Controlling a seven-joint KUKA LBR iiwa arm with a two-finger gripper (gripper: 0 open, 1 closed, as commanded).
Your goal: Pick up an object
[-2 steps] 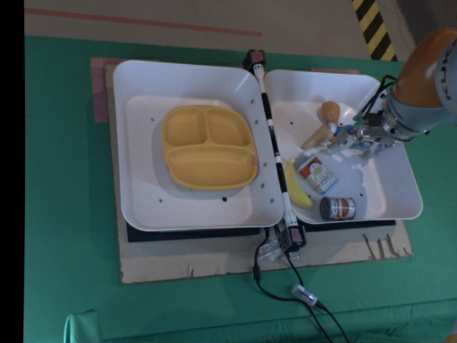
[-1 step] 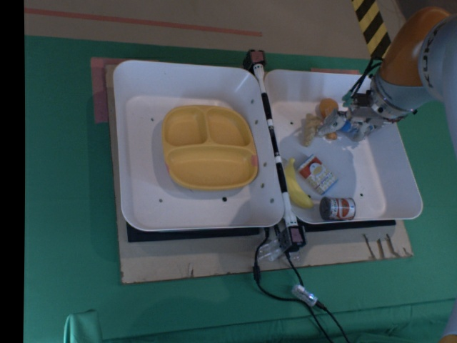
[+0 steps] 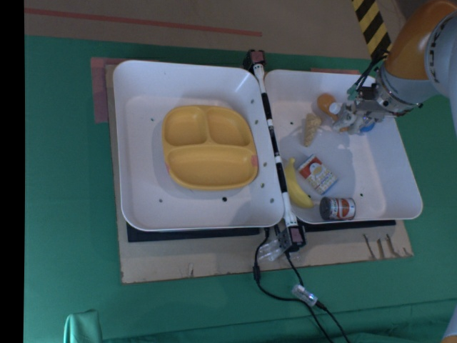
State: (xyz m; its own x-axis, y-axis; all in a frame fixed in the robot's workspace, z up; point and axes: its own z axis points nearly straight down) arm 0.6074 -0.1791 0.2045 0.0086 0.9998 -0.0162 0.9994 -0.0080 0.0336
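Nearest to me is the can [image 3: 337,208], lying on its side at the near edge of the right bin [image 3: 389,170]. Just left of it are a banana [image 3: 298,186] and a small box [image 3: 317,174].

My gripper [image 3: 350,118] is down at the far side of that bin, right by an orange ball [image 3: 327,103] and something blue [image 3: 367,126]. I cannot tell if it is open or closed, or if it has anything.

I think I am going for one of those small things. To do it well I would come straight down over the middle of just one, so I don't bump the lumpy tan piece [image 3: 310,128] close by.

The ball is round and smooth and may roll. The can is hard and shiny. The box is flat with square corners. The left bin [image 3: 143,191] has a smooth yellow plate [image 3: 208,147] with three parts.
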